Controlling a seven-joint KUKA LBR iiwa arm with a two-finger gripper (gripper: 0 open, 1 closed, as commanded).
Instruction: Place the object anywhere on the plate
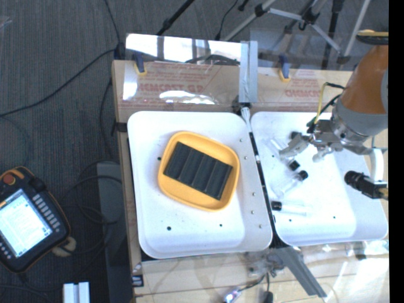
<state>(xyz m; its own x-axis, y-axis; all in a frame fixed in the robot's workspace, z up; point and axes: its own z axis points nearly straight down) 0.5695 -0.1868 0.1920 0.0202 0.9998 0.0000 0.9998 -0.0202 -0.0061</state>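
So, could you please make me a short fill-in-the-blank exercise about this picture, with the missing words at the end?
1. The plate is ____ in colour, with a dark ridged block lying on it.
2. The plate sits in the ____ of the two white bins.
3. The pincer hangs over the ____ bin.
4. The arm wears an ____ band above its wrist.

Missing words: yellow; left; right; orange
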